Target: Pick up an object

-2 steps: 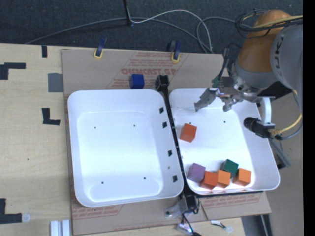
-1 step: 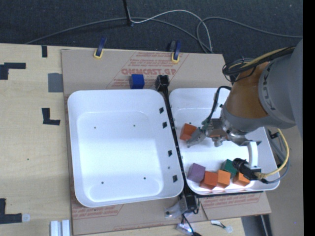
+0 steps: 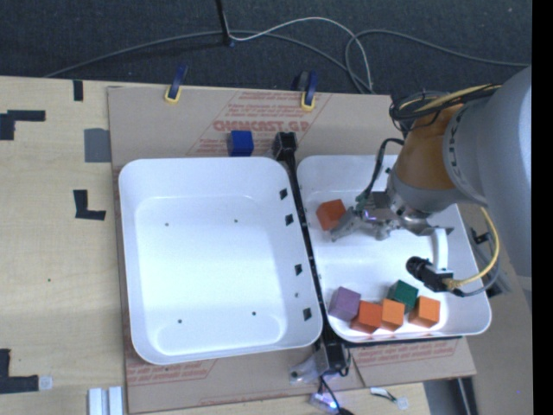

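Bench, right bin (image 3: 471, 322) | claw (image 3: 356, 223) partly hidden under wrist, grip state could not be told | orange block (image 3: 330, 213) just left of claw, tilted, no clear long axis

A small blue block (image 3: 241, 142) sat on the cardboard sheet (image 3: 259, 119) just behind the left bin (image 3: 207, 258), outside its rim. Two blue-and-yellow clamps (image 3: 176, 85) held the sheet's far edge. Black cables (image 3: 285, 28) trailed across the dark floor beyond the bench.

Claw (image 3: 356, 220) fingers' gap too blurred.
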`<action>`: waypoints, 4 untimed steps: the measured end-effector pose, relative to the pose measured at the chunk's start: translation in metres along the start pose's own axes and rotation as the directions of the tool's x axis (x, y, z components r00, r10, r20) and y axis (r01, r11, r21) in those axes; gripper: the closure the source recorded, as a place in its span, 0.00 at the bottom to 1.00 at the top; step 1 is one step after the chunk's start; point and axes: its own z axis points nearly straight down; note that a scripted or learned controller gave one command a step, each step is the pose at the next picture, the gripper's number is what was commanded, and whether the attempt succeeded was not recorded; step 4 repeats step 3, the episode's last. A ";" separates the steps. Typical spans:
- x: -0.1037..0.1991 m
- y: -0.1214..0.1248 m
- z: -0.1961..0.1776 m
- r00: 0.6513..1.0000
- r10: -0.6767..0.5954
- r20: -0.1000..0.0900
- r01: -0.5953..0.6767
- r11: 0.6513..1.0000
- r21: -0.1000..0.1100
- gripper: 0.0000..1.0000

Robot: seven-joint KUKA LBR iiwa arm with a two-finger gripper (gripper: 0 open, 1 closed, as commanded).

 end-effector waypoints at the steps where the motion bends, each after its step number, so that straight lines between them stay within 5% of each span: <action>1: 0.020 0.053 -0.003 1.000 -0.001 0.001 0.001 1.000 0.001 0.00; 2: 0.045 0.068 -0.108 1.000 -0.003 0.000 0.003 1.000 -0.012 0.00; 3: 0.034 0.086 0.001 1.000 0.002 0.001 -0.002 1.000 0.002 0.00; 4: 0.034 0.086 0.001 1.000 0.002 0.001 -0.002 1.000 0.002 0.00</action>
